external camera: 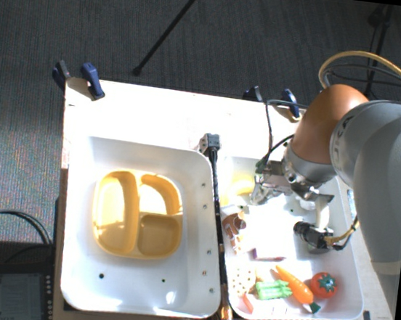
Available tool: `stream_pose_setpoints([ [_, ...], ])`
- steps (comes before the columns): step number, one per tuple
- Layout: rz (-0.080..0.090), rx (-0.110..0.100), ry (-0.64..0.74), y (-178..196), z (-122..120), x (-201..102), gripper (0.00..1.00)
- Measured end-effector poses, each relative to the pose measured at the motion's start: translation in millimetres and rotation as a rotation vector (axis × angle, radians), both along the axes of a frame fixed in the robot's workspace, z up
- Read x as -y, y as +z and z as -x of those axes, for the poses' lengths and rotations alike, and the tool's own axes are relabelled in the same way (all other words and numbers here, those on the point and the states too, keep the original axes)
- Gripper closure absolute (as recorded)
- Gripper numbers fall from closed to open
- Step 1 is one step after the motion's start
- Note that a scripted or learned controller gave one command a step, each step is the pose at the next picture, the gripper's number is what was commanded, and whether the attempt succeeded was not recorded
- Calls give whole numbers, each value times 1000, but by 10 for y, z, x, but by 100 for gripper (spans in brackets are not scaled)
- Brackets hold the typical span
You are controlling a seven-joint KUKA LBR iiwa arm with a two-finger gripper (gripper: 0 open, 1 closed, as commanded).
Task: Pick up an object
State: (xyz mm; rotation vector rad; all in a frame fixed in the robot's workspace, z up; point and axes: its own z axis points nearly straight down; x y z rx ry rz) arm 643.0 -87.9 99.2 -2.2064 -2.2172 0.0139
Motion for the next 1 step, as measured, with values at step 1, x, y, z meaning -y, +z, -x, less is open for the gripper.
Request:
stream_pose_setpoints([
  [1,0,0,0,-2,1,0,0],
])
